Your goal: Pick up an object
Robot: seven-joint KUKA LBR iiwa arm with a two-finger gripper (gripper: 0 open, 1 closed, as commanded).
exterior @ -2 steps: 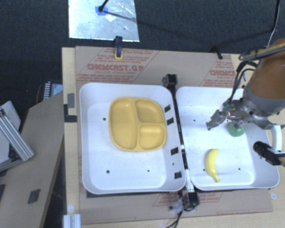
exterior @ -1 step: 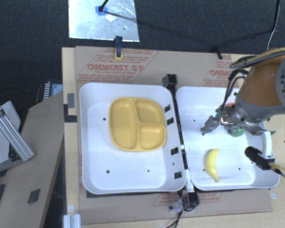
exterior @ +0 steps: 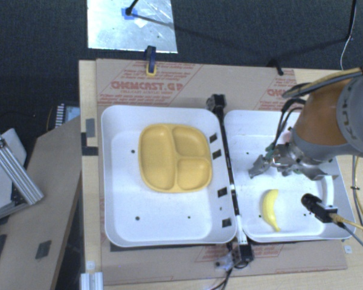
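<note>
banana (exterior: 270, 209) near right bin's (exterior: 253, 132) front edge (tool (exterior: 260, 165) hovers just behind).

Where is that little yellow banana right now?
The small yellow banana lies in the right white bin, near its front edge, just below the robot's hand.

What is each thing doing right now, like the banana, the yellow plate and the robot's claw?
Banana: lying loose on the floor of the right bin, nothing touching it.
Yellow plate: lying flat in the left bin, right side up, nothing in its three sections.
Gripper: over the right bin, above the banana in the view, holding nothing.
</note>
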